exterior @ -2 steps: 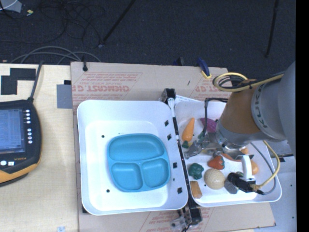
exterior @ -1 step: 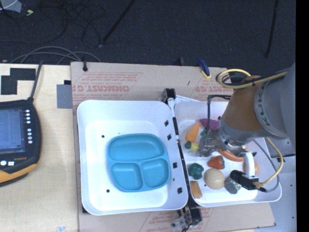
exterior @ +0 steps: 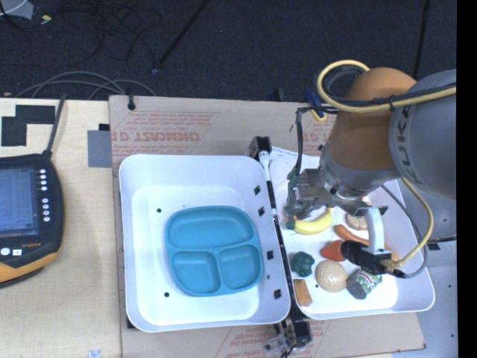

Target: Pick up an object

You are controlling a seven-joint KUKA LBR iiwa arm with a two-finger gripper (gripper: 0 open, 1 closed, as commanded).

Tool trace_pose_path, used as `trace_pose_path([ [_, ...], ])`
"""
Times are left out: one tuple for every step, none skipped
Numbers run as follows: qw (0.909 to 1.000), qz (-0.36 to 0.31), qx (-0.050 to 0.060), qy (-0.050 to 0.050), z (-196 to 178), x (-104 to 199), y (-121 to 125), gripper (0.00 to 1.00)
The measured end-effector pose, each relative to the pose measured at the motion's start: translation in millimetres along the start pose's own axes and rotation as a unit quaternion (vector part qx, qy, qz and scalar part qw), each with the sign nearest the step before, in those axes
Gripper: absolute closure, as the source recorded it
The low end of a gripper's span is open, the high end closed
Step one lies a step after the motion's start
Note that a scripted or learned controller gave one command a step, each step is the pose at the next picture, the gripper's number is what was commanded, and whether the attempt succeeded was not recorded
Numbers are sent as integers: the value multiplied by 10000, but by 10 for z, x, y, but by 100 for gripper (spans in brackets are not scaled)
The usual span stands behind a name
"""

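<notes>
Two white bins are set side by side on a cardboard-covered bench (exterior: 186, 129). The gripper (exterior: 302, 206) is lowered into the right bin (exterior: 417, 293), touching a banana (exterior: 314, 222) lying left-to-right near the left wall, crowded by other items.

Blue divided tray (exterior: 213, 258), yellow banana (exterior: 316, 223), dark-green lump (exterior: 302, 262)

The arm (exterior: 387, 136) reaches in from the right, wrist bent downward, end effector (exterior: 304, 200) lowered.
</notes>
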State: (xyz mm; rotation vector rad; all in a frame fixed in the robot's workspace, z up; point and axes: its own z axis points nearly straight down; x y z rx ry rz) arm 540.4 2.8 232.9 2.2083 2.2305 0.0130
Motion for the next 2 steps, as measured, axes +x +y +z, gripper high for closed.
trace_pose_path([
  [10000,53,-15,-21,-1292,-254,-147,100],
  [10000,17,22,-10,-1806,357,-132,100],
])
